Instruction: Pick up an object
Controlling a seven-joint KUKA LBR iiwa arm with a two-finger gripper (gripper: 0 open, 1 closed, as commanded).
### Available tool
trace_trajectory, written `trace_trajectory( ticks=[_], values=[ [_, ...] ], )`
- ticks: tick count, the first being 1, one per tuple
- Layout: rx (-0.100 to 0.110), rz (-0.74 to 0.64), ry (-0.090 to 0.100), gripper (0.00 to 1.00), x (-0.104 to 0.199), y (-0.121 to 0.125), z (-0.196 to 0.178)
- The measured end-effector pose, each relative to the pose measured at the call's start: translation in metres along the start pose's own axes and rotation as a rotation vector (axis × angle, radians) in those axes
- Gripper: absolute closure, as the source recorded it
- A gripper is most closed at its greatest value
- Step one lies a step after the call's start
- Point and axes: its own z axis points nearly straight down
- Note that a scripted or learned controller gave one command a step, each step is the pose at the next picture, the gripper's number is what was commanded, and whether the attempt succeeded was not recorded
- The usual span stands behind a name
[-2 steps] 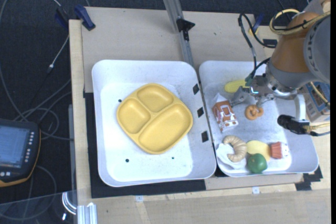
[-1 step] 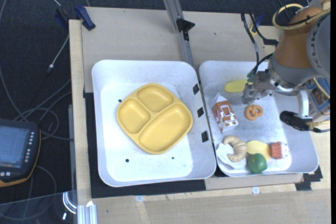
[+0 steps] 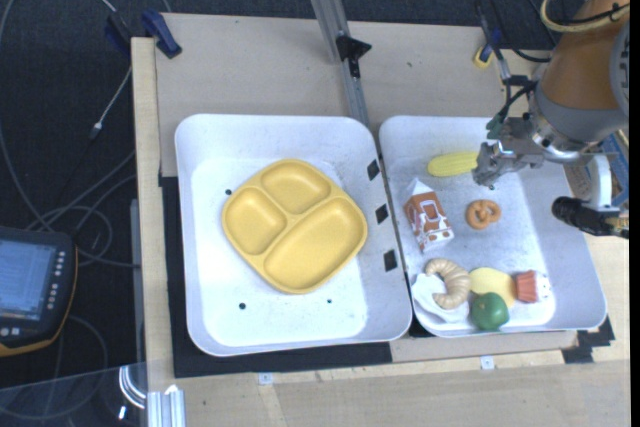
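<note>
Camera view is showing the gripper (image 3: 487,167) hovering just beside the yellow corn cob (image 3: 451,164), apparently not touching; its finger state cannot be told.

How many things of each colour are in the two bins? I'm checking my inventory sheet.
Yellow: 3, the divided plate, corn, lemon-like piece
Orange-brown: 2, pretzel, croissant
Red-and-white: 2, carton, small piece
Green: 1, round piece
Total: 8
</note>
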Motion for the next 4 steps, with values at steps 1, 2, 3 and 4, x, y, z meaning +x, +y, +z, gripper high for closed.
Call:
trace_trajectory(
  ticks=[1,2,3,4],
  values=[
    [-0.002,0.0,-0.001,1.0,0.0,0.002,-0.055],
    [0.006,-0.006,0.004,1.0,0.052,-0.004,-0.066],
    [0.01,-0.006,0.005,1.0,0.109,-0.014,-0.056],
    [0.009,-0.007,0.005,1.0,0.174,-0.021,-0.061]
  ],
)
